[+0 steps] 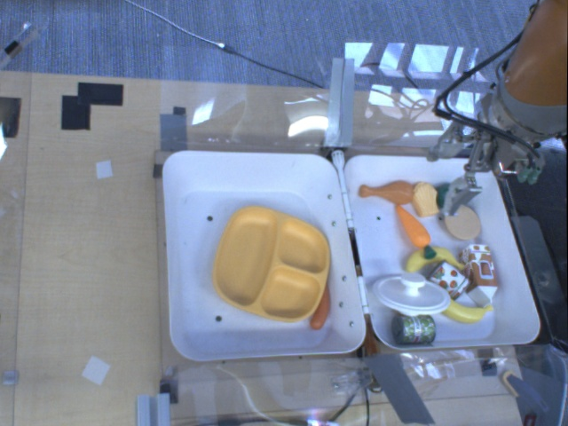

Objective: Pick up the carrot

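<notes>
The carrot [412, 225] lies slantwise in the right bin [524, 313], bare and ungrasped, between a drumstick [389, 191] above and a banana [429, 259] below. It looks like a light, stiff, smooth plastic toy, likely to slip; its thicker middle seems the surest place to take hold. The gripper [461, 193] hovers just to its right, over a tan disc [462, 225], and whether its fingers stand wide or narrow cannot be told. A white lid [412, 293], a small carton [479, 266] and a can [414, 328] crowd the bin. The left bin [191, 238] holds a yellow tray [269, 262].

Orange-banded grey arm [532, 69], black cables looped, wrist seemingly metallic.
</notes>
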`<state>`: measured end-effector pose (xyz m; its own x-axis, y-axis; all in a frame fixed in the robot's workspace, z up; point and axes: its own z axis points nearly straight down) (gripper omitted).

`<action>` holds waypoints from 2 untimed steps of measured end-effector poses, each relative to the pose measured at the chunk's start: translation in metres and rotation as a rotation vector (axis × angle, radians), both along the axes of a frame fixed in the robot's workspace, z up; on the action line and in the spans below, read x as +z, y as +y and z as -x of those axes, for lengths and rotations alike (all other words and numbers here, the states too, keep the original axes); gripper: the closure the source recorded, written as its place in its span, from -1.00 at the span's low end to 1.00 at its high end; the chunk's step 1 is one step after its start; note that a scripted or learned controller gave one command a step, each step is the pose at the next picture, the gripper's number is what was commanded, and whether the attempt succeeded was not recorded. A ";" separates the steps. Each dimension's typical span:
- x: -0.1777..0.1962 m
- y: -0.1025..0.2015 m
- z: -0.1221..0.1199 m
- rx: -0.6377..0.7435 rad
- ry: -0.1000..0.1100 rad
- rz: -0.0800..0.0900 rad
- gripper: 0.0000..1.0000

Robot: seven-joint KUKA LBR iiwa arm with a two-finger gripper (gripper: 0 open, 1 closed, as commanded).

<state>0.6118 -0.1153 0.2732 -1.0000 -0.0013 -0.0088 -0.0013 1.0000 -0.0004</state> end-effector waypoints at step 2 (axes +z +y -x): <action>-0.184 0.014 -0.020 -0.084 -0.002 -0.001 -1.00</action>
